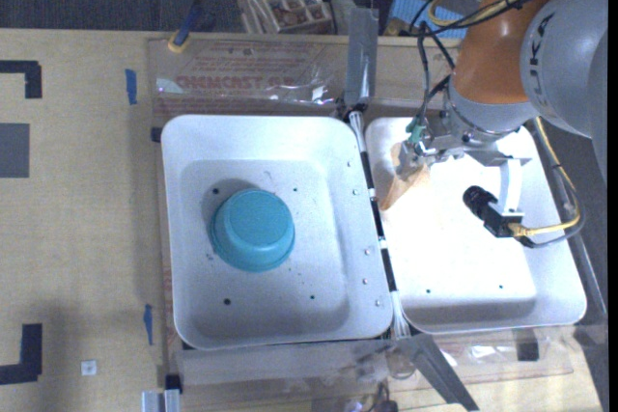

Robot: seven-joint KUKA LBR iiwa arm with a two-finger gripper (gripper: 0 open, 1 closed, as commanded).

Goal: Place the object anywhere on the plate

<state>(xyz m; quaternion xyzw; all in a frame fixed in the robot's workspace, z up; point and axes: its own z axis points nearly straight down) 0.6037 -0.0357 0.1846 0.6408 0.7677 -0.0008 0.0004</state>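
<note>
- I see two white bins side by side on the bench: the left bin (183,159) and the right bin (541,304), their inner rims touching along the middle.
- In the left bin sits a blue plate (253,228), bowl-like and seemingly upside down, a little toward 9 o'clock of that bin's centre and resting on the floor of the bin.
- The arm (555,43) comes in from 2 o'clock, grey with its orange band (492,53) above the wrist, and hangs over the 11 o'clock corner of the right bin.
- The gripper (415,152) points down near the right bin's left wall, with greenish tips visible at its end.
- A tan, wedge-shaped object (401,188) sits directly under the gripper tips, slanting toward 7 o'clock, its lower end close to the rim between the bins.
- The top of the object meets the gripper tips; from my seat I cannot tell whether the fingers are clamped on it or merely touching it, since glare in the right bin washes out the detail.
- The object is in the right bin, well apart from the plate, which lies at about 8 o'clock from it across the dividing rims.
- A black cable fitting (486,208) hangs off the arm over the middle of the right bin, at 4 o'clock of the gripper.
</note>
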